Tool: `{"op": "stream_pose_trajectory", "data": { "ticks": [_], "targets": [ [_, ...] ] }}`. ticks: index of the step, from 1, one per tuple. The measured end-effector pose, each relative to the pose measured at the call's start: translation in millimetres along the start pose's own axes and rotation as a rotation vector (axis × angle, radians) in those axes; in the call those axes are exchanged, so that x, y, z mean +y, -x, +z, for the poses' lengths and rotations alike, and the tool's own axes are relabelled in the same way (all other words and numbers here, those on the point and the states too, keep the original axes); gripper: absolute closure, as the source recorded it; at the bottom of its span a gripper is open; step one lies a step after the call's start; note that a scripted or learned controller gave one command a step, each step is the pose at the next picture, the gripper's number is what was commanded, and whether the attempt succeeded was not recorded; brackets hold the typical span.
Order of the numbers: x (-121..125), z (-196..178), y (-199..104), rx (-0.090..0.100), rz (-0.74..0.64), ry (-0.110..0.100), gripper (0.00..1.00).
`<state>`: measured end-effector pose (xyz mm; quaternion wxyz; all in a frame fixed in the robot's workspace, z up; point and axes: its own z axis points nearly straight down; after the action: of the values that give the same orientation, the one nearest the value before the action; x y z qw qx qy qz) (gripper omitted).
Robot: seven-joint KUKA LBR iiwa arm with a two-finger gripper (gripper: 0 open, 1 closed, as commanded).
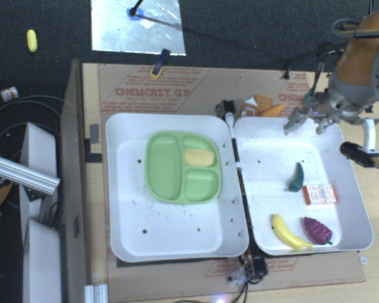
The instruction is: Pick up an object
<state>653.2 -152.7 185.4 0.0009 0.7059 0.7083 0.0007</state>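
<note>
Right bin (265, 169): 4 objects | left bin (126, 169): 1 plate (170, 175)

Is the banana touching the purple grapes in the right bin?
Apart. The camera view shows a strip of white bin floor between the banana and the purple grapes, which lie side by side near the front of the right bin.

Right bin (265, 169) — teal pepper (296, 177), red-white packet (319, 194), banana (288, 232), perhaps purple grapes (317, 230) — all lying flat.
</note>
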Motion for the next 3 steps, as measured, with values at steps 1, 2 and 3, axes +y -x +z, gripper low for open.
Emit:
{"op": "stream_pose_trajectory", "data": {
  "ticks": [1,2,3],
  "targets": [
    [-41.8,95.7,44.3,0.0,0.005,-0.006,0.0],
    [-77.0,101.5,10.5,0.001,0.002,-0.004,0.0],
    [-93.4,66.5,49.9,-0.002,0.005,0.001,0.0]
  ]
}}
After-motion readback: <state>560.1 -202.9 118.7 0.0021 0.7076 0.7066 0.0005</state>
